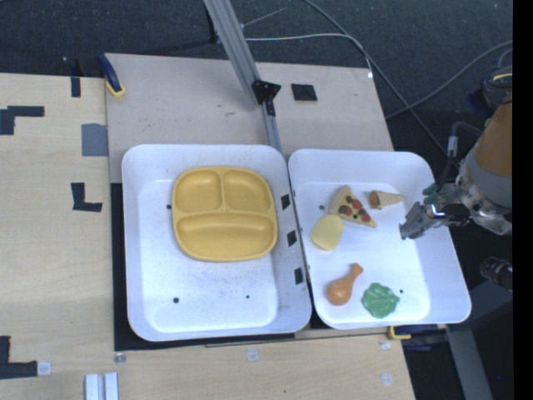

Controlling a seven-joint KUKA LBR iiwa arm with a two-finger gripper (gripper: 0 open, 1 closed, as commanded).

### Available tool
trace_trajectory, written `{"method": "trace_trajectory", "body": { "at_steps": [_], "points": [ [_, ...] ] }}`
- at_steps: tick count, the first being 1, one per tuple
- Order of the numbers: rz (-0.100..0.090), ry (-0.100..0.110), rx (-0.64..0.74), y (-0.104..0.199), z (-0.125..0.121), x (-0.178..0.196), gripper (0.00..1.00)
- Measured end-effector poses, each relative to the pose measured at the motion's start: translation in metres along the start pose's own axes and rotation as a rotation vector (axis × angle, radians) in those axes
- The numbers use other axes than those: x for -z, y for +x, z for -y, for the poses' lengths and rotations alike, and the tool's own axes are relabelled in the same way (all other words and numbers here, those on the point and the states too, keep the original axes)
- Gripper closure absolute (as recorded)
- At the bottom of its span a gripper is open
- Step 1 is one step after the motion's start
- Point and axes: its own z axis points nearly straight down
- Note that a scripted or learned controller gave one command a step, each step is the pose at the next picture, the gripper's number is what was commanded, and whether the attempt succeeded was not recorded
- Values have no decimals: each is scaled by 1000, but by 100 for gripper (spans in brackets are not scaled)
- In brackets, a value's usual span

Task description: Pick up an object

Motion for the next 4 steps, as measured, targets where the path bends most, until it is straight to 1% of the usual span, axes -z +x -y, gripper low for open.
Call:
{"method": "trace_trajectory", "body": {
  "at_steps": [1,3,4],
  "points": [
    [-2,2,5,55,-16,4,100],
    [-1,3,4,135,-50,-4,100],
    [-1,4,4,185,-67,-22,100]
  ]
}}
